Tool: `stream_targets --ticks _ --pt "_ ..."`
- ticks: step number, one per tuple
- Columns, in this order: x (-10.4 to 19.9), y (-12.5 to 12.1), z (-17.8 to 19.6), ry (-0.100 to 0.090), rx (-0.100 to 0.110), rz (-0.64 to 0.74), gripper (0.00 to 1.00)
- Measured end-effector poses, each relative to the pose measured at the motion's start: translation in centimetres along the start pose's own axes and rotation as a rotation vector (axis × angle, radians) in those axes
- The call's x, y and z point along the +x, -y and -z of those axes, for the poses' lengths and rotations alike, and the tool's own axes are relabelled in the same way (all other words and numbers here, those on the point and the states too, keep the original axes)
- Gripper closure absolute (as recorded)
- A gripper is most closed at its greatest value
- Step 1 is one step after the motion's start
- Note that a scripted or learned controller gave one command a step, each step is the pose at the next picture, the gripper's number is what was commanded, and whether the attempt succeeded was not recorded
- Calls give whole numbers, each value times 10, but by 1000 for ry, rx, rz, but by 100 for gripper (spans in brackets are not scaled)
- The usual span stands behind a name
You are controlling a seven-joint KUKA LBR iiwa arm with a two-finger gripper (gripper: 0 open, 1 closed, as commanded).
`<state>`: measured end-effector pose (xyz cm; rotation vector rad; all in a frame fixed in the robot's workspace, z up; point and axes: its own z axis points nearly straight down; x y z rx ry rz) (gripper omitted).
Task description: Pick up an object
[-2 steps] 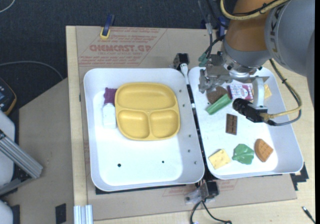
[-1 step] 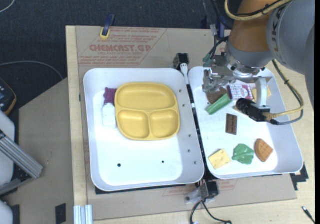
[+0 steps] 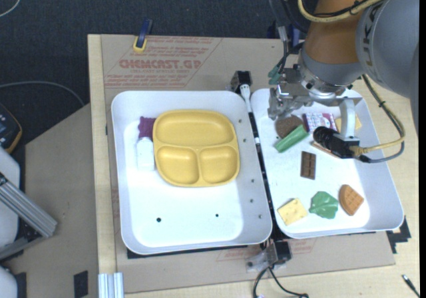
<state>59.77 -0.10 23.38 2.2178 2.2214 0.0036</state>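
White plastic makes up the left bin (image 3: pixel 186 227), which sits on a bench (image 3: pixel 106 77) covered with cardboard. At the bin's far left lies a purple thing (image 3: pixel 144 126). A small white bottle (image 3: pixel 144 154) sits just near of it, and both touch the left edge of a yellow divided plate (image 3: pixel 196 147). The plate fills the far half of that bin and lies flat with its three compartments facing up.

The right bin (image 3: pixel 383 187) stands just beside the left one, rim to rim. At its far left the gripper (image 3: pixel 285 105) hangs low over the bin floor, on the grey arm (image 3: pixel 346 17) with its orange band. Whether the gripper is apart or together cannot be told, and nothing can be seen held in it.

A brown block (image 3: pixel 287 124) lies right below the gripper, too close to tell whether they touch. A green stick (image 3: pixel 291 139) lies slantwise against the block's near side. To the right of these, a pink and white packet (image 3: pixel 321 119) is partly hidden under the wrist.

A dark brown chocolate bar (image 3: pixel 308 164) lies alone in the middle of the bin, nearer than the stick. Along the near side, from left to right, are a yellow cheese wedge (image 3: pixel 292 211), a green leaf (image 3: pixel 324 203) and an orange-brown bread roll (image 3: pixel 351 199). The leaf and the roll are just beside each other.
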Motion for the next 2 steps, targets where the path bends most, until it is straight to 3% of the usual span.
stream_targets --ticks 1,2 --pt "2 13 -16 -1 9 -3 100" --pt "1 -4 -10 1 0 0 100"
